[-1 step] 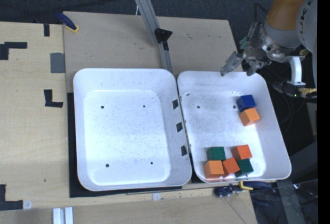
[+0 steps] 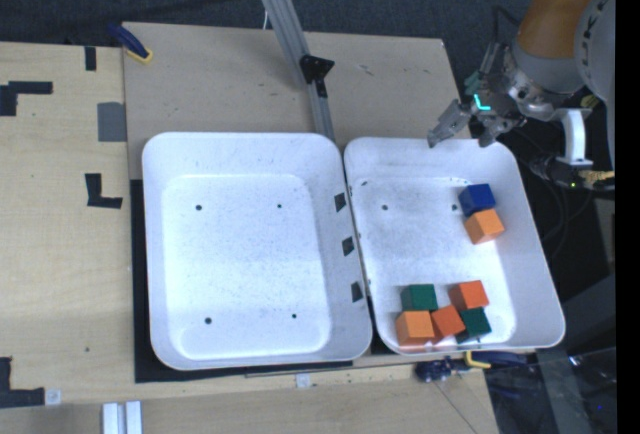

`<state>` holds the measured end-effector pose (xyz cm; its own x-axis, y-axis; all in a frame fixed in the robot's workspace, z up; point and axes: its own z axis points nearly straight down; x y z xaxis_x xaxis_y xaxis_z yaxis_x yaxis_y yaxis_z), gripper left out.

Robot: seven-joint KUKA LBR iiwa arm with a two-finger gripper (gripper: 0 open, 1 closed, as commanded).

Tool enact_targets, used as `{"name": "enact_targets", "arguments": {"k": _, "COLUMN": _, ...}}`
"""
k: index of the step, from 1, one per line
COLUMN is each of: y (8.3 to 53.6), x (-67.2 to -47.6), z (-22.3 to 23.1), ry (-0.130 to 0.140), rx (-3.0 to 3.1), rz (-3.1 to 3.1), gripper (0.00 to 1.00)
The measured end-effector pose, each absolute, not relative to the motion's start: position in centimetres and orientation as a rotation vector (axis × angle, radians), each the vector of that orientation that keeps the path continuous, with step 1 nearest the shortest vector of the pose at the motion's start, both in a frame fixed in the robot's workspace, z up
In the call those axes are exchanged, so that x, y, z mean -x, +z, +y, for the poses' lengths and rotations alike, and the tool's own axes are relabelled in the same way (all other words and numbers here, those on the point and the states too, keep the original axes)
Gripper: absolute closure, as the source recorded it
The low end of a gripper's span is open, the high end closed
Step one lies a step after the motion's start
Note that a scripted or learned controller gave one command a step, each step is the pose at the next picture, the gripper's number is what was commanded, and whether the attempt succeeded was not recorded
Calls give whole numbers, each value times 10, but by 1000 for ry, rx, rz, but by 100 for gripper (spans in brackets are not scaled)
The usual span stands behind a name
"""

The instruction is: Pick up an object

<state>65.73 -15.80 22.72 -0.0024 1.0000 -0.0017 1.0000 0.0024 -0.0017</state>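
The right bin [image 2: 400,172] holds several small cubes. A blue cube [image 2: 477,197] and an orange cube [image 2: 485,225] lie together near its right wall. At its front sit a green cube [image 2: 419,297], orange cubes [image 2: 414,326] [image 2: 468,295] and a dark green cube [image 2: 475,323], packed close. My gripper [image 2: 462,127] hangs above the bin's back right corner, clear of every cube. Its fingers stand apart with nothing between them.
The left bin [image 2: 240,242] lies beside the right one. A slanted metal bar [image 2: 285,17] crosses the bench behind the bins and ends at a black clamp. The grey arm with its orange band [image 2: 560,12] comes in from the upper right.
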Motion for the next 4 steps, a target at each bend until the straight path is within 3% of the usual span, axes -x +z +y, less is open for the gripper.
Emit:
{"name": "enact_targets", "arguments": {"k": 3, "y": 89, "x": -665, "z": -149, "ry": 8, "rx": 2215, "rz": -2223, "gripper": 0}}
{"name": "enact_targets", "arguments": {"k": 4, "y": 102, "x": -666, "z": -148, "ry": 5, "rx": 2217, "rz": -2226, "gripper": 100}}
